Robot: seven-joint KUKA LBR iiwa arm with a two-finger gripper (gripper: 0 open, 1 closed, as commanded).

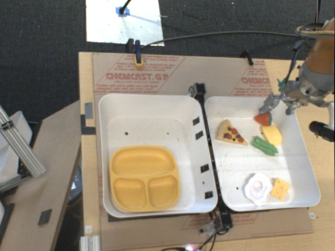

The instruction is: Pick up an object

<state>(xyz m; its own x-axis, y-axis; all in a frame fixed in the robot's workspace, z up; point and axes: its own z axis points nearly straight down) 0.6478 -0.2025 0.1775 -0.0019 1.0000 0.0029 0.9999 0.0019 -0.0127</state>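
Over in the right bin [309,184], near its far right corner, a small red piece [263,119] that looks like a toy strawberry or tomato lies on the white floor, and the gripper [277,104] hangs right over it, just up and to the right, its grey fingers [268,105] angled down toward the red piece. From where I stand I cannot tell whether those fingers are parted or closed, nor whether they touch the red piece; nothing sits visibly between them. Just beside the red piece, toward me, is a pale yellow piece [272,135], and touching its lower left edge a green pod [264,146] lies slantwise. A toy pizza slice [231,133] rests to the left of these, closer to the divide between the bins. At the near end of the same bin a white fried egg [257,188] sits just beside a yellow cheese wedge [280,189]. The arm [319,61] comes in from the right, its orange band showing above the grey wrist. The left bin [120,109] holds a yellow divided tray [144,178] with three compartments, set toward the near side. Both bins stand on a brown printed board [157,69], with a white sheet [123,13] lying beyond it on the dark floor.
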